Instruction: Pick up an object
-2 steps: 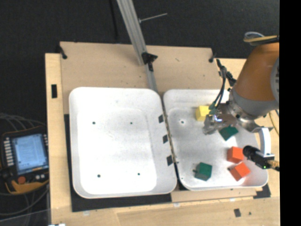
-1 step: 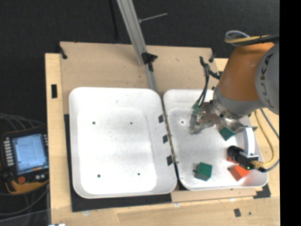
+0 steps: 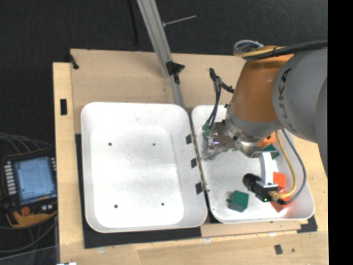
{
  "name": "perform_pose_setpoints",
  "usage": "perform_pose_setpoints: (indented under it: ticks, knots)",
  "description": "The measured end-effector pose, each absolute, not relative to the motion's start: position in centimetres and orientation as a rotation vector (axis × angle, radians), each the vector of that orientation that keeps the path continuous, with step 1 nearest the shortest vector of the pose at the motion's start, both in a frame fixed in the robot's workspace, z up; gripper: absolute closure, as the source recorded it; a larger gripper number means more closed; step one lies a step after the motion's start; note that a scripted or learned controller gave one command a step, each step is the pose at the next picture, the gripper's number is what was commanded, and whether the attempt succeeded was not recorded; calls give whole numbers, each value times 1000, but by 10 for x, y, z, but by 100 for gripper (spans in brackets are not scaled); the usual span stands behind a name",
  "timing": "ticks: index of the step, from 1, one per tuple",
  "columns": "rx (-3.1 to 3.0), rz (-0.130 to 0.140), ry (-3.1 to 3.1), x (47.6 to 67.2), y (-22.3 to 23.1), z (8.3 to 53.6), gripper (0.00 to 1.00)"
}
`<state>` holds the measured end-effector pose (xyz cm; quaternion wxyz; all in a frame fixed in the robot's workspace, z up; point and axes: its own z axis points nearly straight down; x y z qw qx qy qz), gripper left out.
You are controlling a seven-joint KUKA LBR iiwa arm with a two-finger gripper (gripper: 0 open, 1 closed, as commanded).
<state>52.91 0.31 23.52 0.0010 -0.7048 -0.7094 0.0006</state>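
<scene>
My gripper [image 3: 213, 142] hangs low over the right bin [image 3: 220, 214], close to that bin's left wall and about halfway along it. The grey arm with its orange band covers the back of the bin. A dark green block [image 3: 238, 201] lies near the bin's front, well in front of the gripper and apart from it. An orange piece [image 3: 279, 179] lies at the front right. Another orange piece [image 3: 269, 141] peeks out from under the arm on the right. Nothing can be made out between the gripper's tips.
The left bin [image 3: 138, 164] sits beside the right one, with a narrow divider between them. A slanted metal rail [image 3: 157, 32] rises behind the bins. A handheld screen unit [image 3: 30, 181] rests off the bench at the left.
</scene>
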Motion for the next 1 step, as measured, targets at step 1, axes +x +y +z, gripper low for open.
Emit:
perform_pose_setpoints:
  ticks: [1]
  knots:
    - [-2211, -3, -2231, 529, 53, 245, 100]
